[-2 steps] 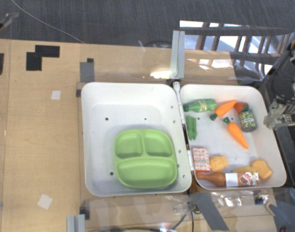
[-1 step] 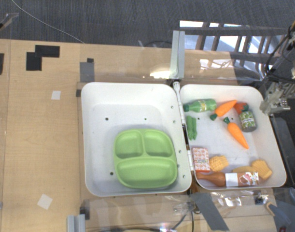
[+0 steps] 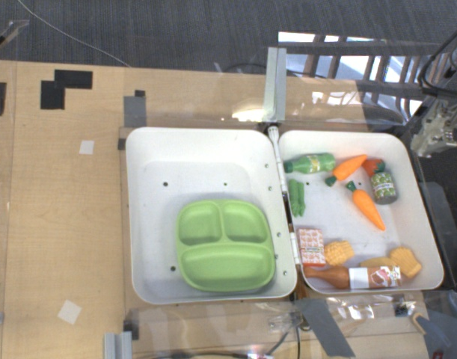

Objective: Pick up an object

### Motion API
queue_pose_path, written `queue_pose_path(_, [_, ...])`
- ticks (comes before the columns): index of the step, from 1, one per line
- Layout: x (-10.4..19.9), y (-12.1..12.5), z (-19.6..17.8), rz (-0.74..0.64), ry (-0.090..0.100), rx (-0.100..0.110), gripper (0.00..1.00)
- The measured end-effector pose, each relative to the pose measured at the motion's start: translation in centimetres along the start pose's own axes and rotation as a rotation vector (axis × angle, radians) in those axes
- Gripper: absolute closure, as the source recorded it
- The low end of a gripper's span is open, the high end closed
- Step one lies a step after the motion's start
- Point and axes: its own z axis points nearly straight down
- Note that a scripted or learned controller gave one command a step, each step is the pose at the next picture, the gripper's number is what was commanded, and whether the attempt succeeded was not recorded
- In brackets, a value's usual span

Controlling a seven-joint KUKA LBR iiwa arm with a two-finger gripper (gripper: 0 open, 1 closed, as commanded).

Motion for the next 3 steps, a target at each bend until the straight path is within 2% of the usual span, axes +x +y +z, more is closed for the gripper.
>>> queue_pose_path(1, [-7.5,1.4,0.2,0.018,0.004,-0.002,1.0])
queue_pose_path(2, [-8.0,-0.6,1.8,0.156,0.002,-0.001,1.0])
queue_pose_path(3, [-8.2,-0.7,0.6,0.203,0.001,-0.001,1.0])
